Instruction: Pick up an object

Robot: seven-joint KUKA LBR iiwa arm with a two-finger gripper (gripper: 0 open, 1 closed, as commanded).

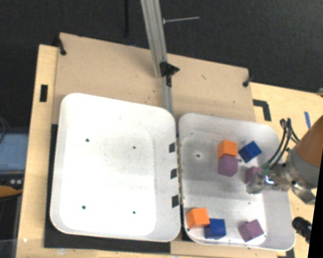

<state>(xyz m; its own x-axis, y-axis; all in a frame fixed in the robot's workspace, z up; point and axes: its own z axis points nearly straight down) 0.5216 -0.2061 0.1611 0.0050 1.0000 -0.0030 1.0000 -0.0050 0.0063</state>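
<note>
At three o'clock in the right bin (209,132), the jaws (257,180) hover by a purple block (253,174); their opening cannot be told. Approach seems under way; next comes a clean close.

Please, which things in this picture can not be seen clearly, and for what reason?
- The pincer, camera view: small and blurred, so its state is unclear.
- A purple shape beside it: blurred, partly covered by the pincer; held or not, unclear.
- The arm: cut off on the right.
- The dark marks on the left bin: too small to identify.
</note>
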